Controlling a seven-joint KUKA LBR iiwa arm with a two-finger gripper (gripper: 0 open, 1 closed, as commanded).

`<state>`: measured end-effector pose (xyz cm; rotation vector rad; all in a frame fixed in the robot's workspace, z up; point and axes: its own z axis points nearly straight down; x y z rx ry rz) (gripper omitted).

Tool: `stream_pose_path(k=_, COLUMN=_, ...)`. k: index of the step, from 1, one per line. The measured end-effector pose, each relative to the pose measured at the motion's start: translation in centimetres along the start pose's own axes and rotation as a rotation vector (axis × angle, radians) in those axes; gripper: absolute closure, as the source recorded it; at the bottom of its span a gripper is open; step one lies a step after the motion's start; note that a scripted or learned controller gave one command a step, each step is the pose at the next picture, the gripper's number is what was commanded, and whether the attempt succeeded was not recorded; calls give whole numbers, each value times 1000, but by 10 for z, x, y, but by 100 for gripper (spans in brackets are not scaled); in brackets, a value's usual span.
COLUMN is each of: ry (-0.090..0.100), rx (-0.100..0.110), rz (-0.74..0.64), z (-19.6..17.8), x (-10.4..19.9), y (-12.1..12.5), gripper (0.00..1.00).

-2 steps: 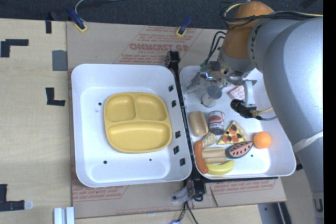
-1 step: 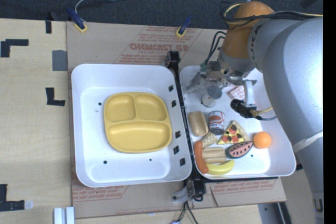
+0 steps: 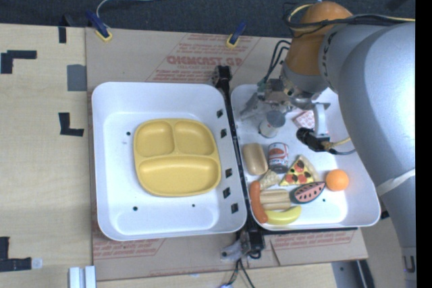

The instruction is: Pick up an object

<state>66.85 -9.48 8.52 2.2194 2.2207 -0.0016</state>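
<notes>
Pincer (image 3: 273,119) hangs above the right bin's (image 3: 351,212) toy food.

Faint red printed lettering runs across the brown cardboard sheet (image 3: 177,59) in the upper middle of the frame, above the left bin; it seems to read "CHEMCAST GP", though blurred. The small red-and-white can (image 3: 278,157) carries a label too small to read.

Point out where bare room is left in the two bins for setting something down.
Left bin: bare white floor rings the yellow divided plate, widest below it, and its compartments hold nothing. Right bin: crowded. Can, pizza slice, orange, banana and more fill the middle; the gripper sits above. Only a bare strip near the lower right rim.
</notes>
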Motion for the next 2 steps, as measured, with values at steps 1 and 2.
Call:
stream_pose_path(k=1, ry=0, rx=0, rz=0, z=0, x=0, y=0, gripper=0)
stream_pose_path(k=2, ry=1, rx=0, rz=-1, z=0, x=-1, y=0, gripper=0)
